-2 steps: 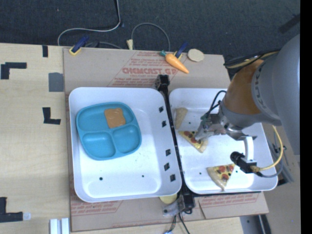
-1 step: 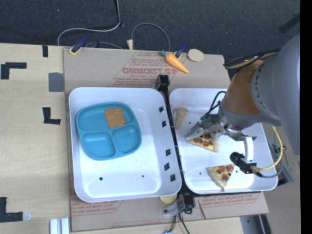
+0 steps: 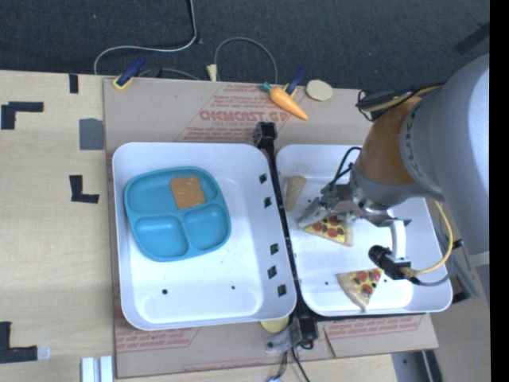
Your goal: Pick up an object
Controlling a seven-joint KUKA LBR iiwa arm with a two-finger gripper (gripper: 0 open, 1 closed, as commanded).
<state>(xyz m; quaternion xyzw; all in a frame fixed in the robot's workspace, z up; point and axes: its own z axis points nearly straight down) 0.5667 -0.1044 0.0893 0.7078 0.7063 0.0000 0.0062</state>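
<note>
Left shallow white bin [image 3: 135,293]: blue sectioned plastic plate [image 3: 176,213] toward its rear left, tan square toast piece [image 3: 188,191] in the plate's rear compartment.

Right shallow white bin [image 3: 398,302]: pale wedge-shaped piece [image 3: 295,189] at rear left; toy pizza slice [image 3: 329,230] centre; second toy pizza slice [image 3: 359,283] near front.

Behind the bins, on brown cardboard sheet [image 3: 231,114]: orange toy carrot [image 3: 287,103], round beige disc [image 3: 320,91] to its right.

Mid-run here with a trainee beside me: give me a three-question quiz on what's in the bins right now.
1. True or false: the brown toast piece lies in the blue divided plate.
2. How many pizza slices lie in the right bin?
3. The pincer is nearest: A) upper pizza slice B) lower pizza slice C) carrot

Key: 1 true; 2 two; 3 A
</note>
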